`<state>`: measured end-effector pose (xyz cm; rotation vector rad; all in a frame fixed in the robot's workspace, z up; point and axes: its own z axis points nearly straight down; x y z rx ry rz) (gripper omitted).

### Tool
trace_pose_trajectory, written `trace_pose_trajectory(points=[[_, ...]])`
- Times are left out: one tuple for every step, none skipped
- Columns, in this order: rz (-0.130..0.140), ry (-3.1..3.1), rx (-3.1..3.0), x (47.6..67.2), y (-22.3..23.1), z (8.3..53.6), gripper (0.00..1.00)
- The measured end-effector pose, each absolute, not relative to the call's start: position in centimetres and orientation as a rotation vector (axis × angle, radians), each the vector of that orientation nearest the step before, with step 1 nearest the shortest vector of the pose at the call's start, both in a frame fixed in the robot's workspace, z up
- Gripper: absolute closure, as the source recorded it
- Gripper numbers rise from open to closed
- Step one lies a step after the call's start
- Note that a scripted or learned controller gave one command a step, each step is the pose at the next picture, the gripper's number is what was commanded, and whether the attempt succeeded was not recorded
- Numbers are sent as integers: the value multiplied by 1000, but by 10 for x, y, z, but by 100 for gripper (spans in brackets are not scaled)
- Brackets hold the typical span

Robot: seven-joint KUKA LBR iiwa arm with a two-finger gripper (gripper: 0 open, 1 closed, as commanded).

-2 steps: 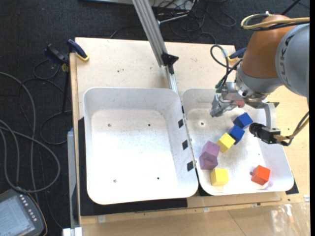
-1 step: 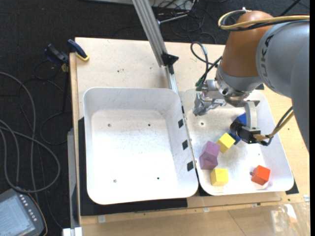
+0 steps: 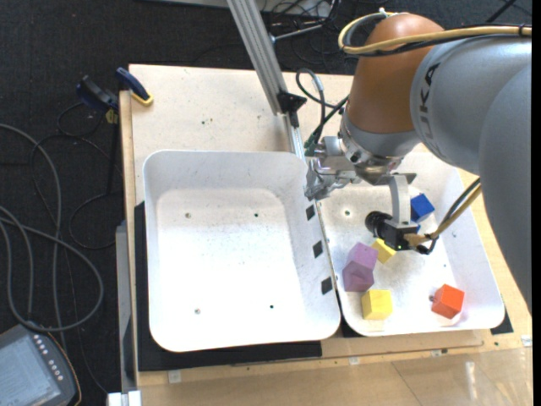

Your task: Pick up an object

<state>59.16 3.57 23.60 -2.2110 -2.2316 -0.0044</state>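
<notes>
My gripper (image 3: 336, 174) hangs over the far left part of the right bin (image 3: 483, 271), below the orange wrist band, with the grey arm coming in from the upper right. Loose blocks lie in the right bin nearer the front. A purple block (image 3: 359, 266) sits by the bin's left wall, with a yellow cube (image 3: 377, 304) just in front of it. At the front right lies an orange block (image 3: 448, 300). A blue block (image 3: 421, 206) lies further back, and a small yellow piece (image 3: 384, 250) shows beside the purple block. Nothing is seen held by the gripper.
The left bin (image 3: 169, 227) stands beside the right one; their walls meet in the middle, with black markers on the shared rim. A slanted aluminium rail (image 3: 258, 41) rises behind the bins. A blue and yellow clamp (image 3: 118, 91) sits at the bench's back left corner.
</notes>
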Motion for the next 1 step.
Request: trace_pose_trajectory(points=[[1, -2228, -2210, 570, 89, 228, 100]])
